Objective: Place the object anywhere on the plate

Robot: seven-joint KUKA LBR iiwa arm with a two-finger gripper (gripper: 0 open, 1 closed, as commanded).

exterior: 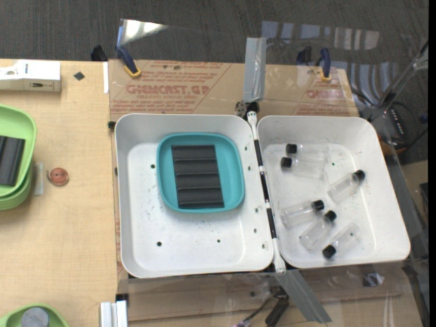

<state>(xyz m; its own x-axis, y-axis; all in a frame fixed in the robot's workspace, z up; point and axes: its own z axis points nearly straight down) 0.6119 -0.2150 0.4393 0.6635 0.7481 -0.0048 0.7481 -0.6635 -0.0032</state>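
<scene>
Right now the teal plate (201,172) sits in the left bin (136,244); six or so clear vials (306,162) lie scattered in the right bin (381,251).

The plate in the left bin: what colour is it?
Teal plate with a dark ribbed insert; clearest in the camera view.

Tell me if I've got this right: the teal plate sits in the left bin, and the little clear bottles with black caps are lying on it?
Not quite. The camera view shows the teal plate in the left bin, but the clear bottles lie in the right bin, not on the plate.
</scene>
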